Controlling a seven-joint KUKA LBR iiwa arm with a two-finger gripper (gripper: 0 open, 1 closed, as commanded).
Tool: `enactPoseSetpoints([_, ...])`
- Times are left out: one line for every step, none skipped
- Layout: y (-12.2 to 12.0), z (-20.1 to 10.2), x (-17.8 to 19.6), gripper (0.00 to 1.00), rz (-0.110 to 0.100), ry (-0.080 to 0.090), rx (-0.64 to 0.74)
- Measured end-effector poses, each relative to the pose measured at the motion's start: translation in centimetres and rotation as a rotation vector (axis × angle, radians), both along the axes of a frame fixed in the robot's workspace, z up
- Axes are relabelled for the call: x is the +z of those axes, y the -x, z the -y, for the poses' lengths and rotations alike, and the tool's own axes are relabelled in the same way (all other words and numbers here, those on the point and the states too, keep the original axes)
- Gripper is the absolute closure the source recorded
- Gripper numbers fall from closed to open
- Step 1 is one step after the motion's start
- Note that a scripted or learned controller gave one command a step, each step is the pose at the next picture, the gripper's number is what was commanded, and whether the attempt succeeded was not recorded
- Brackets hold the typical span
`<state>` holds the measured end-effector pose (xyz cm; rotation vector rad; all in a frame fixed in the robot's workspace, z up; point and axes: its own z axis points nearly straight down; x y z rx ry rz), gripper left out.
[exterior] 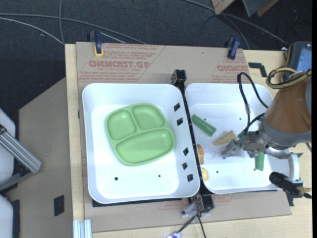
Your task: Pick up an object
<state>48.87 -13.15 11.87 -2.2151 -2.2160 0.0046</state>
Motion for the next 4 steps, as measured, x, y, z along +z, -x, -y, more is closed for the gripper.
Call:
enactPoseSetpoints([-0.2, 0.1, 1.5, 1.0, 0.008, 0.002, -0.001])
enactPoseSetpoints([-0.6, -0.3, 7.8, 1.0, 0.015, 0.005, 0.001])
enactPoseSetpoints([-0.6, -0.3, 12.1, 1.0, 0.014, 0.005, 0.001])
enactPoseSetpoints([-0.7, -0.3, 16.2, 1.0, 0.014, 0.005, 0.001])
